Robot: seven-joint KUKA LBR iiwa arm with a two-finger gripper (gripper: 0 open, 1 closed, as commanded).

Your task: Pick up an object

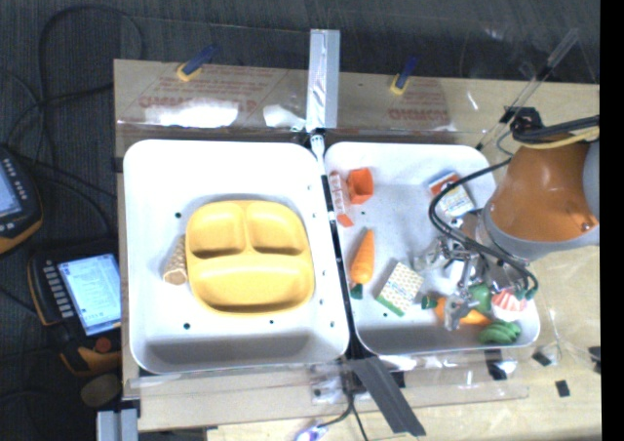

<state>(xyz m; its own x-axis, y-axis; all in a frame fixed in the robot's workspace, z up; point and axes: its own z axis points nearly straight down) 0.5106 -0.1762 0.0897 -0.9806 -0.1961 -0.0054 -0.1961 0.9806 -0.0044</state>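
**Arm down in the right bin, poking around the toy pile**

So the jaws [456,304] are low in the right bin [409,161], near its front right corner, right over a clump of small toys. Honestly can't tell if they're open or closed, too much cable and clutter around them. Right under the tip there's an orange piece [462,314], with a green toy [501,333] just beside it toward the corner. A bit left sits a checkered block [400,285], then a toy carrot [362,256] lying near the divider, and an orange cube [360,182] further back. The left bin [146,176] has a yellow divided tray [250,256] with a waffle cone [175,261] touching its left edge.
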